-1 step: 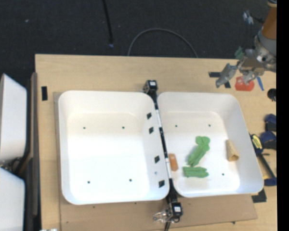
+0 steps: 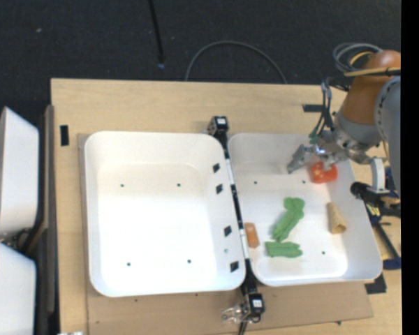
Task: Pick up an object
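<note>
Your view from above: the arm (image 2: 366, 100) reaches in at the right and sets the end effector (image 2: 313, 156) over the far part of the right bin (image 2: 265, 160), just beside a red object (image 2: 323, 174); you cannot tell how it stands. Nearer lie two green pieces (image 2: 288, 219) (image 2: 283, 250), a tan cylinder (image 2: 336, 218) and an orange piece (image 2: 252, 235). The left bin (image 2: 153, 215) adjoins it on the counter (image 2: 126, 100)

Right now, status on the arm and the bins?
Gripper low in right bin, beside small red object. No grasp visible. Green pieces, tan cylinder lie apart.
</note>
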Robot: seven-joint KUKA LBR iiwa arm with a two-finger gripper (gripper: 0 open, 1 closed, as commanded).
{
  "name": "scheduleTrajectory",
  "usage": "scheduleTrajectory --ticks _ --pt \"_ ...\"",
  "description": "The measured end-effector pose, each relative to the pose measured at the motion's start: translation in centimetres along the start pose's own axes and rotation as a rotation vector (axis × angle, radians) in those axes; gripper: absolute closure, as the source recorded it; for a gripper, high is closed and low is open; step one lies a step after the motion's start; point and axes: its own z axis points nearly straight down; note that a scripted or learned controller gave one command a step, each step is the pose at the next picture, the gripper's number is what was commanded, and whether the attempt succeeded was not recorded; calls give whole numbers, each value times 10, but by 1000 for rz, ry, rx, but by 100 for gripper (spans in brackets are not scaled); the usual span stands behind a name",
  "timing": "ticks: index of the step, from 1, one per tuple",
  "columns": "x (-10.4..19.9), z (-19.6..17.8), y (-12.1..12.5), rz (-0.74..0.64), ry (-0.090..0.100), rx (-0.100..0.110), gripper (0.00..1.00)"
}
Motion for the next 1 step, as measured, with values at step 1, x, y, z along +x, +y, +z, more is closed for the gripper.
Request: scheduleTrajectory --ticks 1 --pt "2 -142 32 -2 -5 -15 0"
